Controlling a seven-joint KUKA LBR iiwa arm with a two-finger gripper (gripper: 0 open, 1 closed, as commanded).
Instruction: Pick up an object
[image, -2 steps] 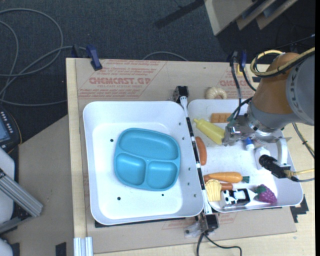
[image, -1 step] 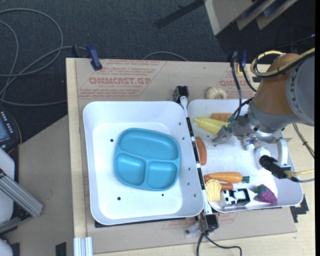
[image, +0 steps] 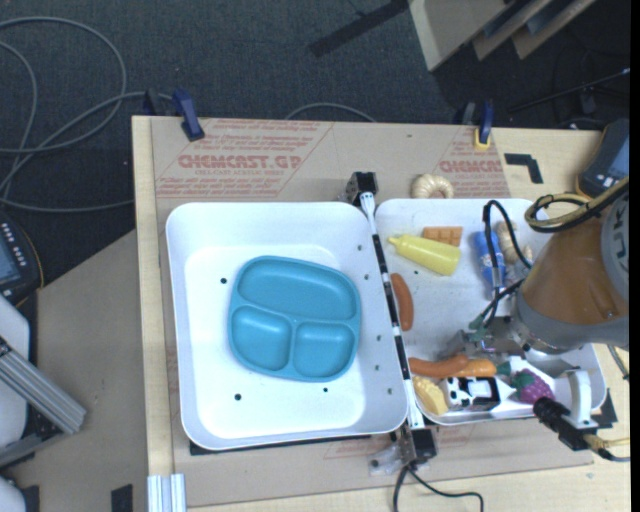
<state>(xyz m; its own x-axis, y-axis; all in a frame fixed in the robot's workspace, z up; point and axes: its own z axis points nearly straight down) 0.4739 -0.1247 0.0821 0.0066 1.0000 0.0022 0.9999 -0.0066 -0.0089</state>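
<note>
Toys lie in the right bin (image: 440, 215), where the arm (image: 575, 285) reaches in from the right. The arm is big and grey with an orange band, and it covers much of that bin. The gripper (image: 487, 345) hangs low at the near part of the bin — right over a small heap of toys. It is too dark and crowded to tell how the gripper is set, or if it holds anything.

Just under the gripper lies a carrot (image: 450, 367), flat and pointing left. Beside the carrot, a little nearer the bin's front edge, sits a black and white toy (image: 470, 392), and a pale yellow piece (image: 430, 397) touches its left side. To the right of those is a purple grape bunch (image: 533, 383).

A hot dog (image: 402, 302) lies along the bin's left wall, well apart from the gripper. Farther back rests a yellow bottle (image: 428, 253), with an orange waffle (image: 442, 236) just behind it.

The left bin (image: 200, 400) holds a blue plate (image: 293, 317) with three parts. A tan ring (image: 432, 186) sits on the bench behind the right bin.
</note>
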